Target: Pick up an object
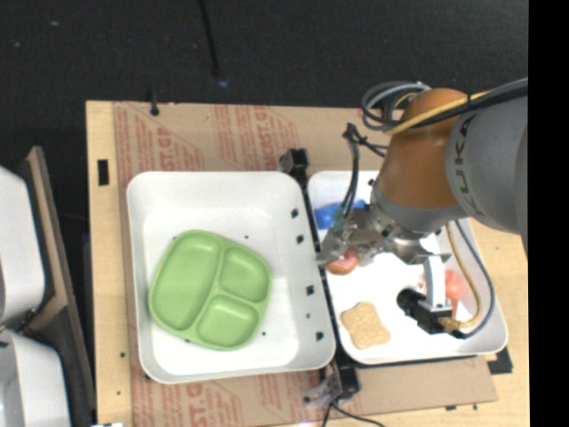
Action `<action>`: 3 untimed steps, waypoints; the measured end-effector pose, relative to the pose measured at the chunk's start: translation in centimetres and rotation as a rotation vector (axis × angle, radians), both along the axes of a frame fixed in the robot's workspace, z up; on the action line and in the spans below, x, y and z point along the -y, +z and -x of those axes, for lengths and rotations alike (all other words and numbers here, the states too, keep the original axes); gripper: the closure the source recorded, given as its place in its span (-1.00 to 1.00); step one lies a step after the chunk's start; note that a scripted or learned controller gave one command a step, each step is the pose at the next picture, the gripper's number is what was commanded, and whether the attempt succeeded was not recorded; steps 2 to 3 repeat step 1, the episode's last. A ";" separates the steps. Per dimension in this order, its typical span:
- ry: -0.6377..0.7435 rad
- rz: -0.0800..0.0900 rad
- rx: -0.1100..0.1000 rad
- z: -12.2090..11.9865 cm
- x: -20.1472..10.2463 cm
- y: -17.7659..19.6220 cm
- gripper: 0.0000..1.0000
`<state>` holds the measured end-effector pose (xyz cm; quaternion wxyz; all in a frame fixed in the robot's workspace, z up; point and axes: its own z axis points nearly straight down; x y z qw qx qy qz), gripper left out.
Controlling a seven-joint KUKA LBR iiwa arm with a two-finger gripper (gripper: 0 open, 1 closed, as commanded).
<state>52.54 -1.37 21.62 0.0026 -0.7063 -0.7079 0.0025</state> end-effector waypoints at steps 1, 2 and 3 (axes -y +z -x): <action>0.003 -0.001 0.009 -1.3 -6.2 1.6 1.00; 0.003 -0.001 0.009 -1.3 -6.2 1.6 1.00; 0.003 -0.001 0.009 -1.3 -6.2 1.6 1.00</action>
